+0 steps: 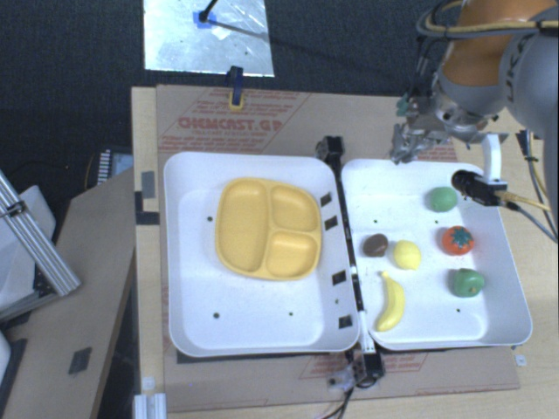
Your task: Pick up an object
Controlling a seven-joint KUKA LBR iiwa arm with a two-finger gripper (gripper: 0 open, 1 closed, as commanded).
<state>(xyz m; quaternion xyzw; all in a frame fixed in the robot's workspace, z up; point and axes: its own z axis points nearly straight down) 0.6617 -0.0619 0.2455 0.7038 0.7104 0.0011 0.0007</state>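
Note:
The right bin holds several toy foods: a light green round fruit, a red tomato, a dark green fruit, a yellow lemon, a brown lump and a banana. My gripper hangs over the back rim of the right bin, near its left corner. It is well behind the brown lump and the lemon, and left of the light green fruit. Nothing shows beneath it.
The left bin holds a yellow divided plate. A black divider with clips runs between the two bins. A sheet of foil lies behind the bench.

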